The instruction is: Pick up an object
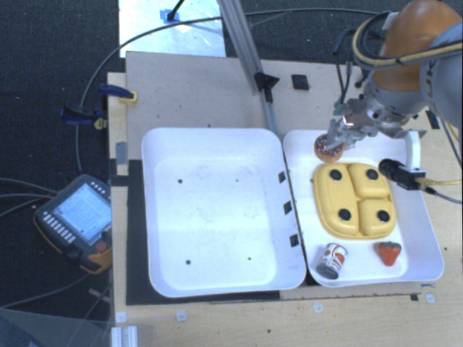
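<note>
The small round brown object (329,149), something like a toy doughnut, lies in the back corner of the right bin (427,255), directly under the fingertips of the gripper (338,137). The fingers reach down to its top and appear to touch it, but whether they are spread, closed, or actually clamped on it cannot be told from this slanted view, so no hold can be claimed.

To do this step well, the fingers should straddle the doughnut across its width, with one tip on each side, before closing; a bite on the rim alone would likely slip. It sits just beyond the fingers from the bin's back wall and just beside the yellow tray (356,198), which lies on the near side of the fingers, so the descent has to stay vertical to avoid nudging either. The lift should be straight up and slow.

Farther toward the front of the fingers, well apart, lie a small can (331,259) on its side and a toy strawberry (389,253). The left bin (163,266) sits past the divider.
</note>
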